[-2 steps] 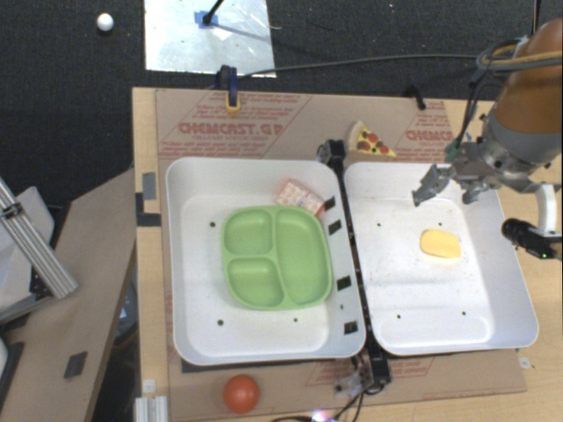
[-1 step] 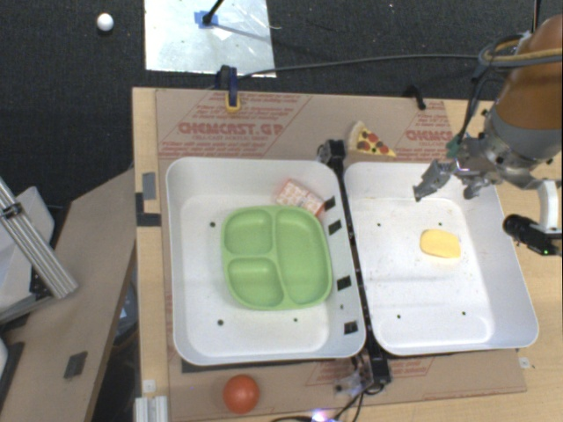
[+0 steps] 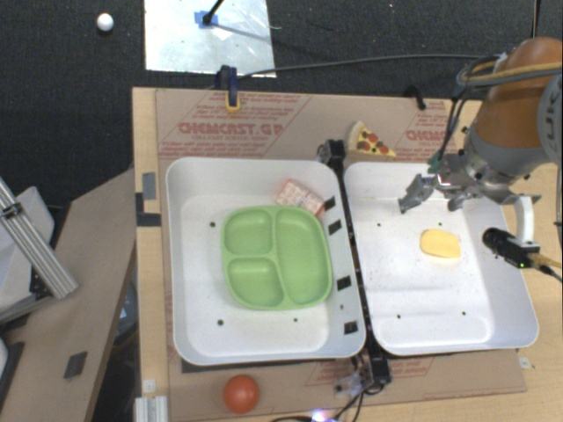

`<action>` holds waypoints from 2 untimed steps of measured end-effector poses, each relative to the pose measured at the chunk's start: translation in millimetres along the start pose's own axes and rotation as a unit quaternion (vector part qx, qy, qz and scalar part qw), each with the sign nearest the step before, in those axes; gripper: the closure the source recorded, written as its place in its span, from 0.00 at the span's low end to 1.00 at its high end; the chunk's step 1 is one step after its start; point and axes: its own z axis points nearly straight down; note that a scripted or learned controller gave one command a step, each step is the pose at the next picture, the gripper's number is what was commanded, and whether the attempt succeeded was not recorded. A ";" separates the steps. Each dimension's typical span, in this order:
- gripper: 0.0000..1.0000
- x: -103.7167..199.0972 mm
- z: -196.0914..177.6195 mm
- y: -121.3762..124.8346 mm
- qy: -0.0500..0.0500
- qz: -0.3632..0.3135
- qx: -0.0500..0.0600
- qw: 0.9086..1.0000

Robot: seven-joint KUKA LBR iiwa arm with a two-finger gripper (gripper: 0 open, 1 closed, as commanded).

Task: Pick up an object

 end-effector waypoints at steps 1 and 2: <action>0.00 2.9 61.8 2.8 0.000 0.001 0.001 1.000; 0.00 -2.7 122.0 1.1 0.000 0.001 0.001 1.000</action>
